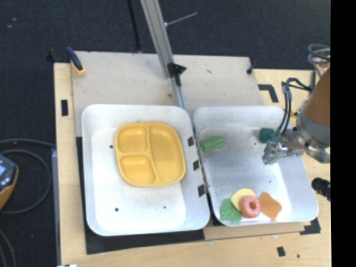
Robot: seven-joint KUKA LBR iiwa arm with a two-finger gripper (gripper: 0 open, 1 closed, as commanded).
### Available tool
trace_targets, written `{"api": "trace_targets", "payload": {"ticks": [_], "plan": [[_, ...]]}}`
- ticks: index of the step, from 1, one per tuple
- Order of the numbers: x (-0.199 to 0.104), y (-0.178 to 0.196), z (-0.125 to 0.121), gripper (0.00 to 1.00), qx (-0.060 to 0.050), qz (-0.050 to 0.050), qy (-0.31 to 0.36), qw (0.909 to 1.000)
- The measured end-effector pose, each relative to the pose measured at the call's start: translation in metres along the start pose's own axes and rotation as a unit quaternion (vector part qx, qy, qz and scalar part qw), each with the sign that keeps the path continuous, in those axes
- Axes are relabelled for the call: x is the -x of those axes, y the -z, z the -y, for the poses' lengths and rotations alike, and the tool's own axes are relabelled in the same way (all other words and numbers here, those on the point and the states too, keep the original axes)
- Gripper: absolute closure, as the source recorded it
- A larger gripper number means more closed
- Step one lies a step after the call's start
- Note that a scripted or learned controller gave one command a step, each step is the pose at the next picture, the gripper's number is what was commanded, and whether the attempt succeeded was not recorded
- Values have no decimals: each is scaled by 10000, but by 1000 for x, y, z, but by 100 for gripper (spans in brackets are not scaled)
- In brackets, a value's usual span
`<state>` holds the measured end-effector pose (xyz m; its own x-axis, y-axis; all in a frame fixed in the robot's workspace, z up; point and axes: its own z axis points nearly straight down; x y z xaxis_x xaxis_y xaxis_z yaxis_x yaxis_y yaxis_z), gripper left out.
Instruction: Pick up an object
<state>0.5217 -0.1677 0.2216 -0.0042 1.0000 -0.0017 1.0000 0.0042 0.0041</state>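
The right bin (239, 166) holds several small toys. A green cylinder-like piece (212, 144) lies near its left wall. At its front edge sit a green piece (228, 211), a yellow piece (242, 196), a pink ring (250, 206) and an orange piece (271, 205), all close together. My gripper (272, 153) hangs over the right side of this bin, well to the right of the green cylinder and above the front cluster. A small teal thing (266, 133) shows just behind the gripper; whether it touches the gripper is unclear.
The left bin (100, 204) holds a yellow divided plate (150, 153). A metal pole (158, 32) rises from behind the bins' shared wall. The arm's grey body with orange band (318, 107) stands at the right bin's far right edge.
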Motion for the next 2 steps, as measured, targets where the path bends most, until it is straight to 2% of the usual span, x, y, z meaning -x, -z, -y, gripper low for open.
{"api": "trace_targets", "payload": {"ticks": [1,2], "plan": [[-47,13,-20,100,-2,-11,18,10000],[-97,10,-47,100,-9,-14,20,10000]]}}
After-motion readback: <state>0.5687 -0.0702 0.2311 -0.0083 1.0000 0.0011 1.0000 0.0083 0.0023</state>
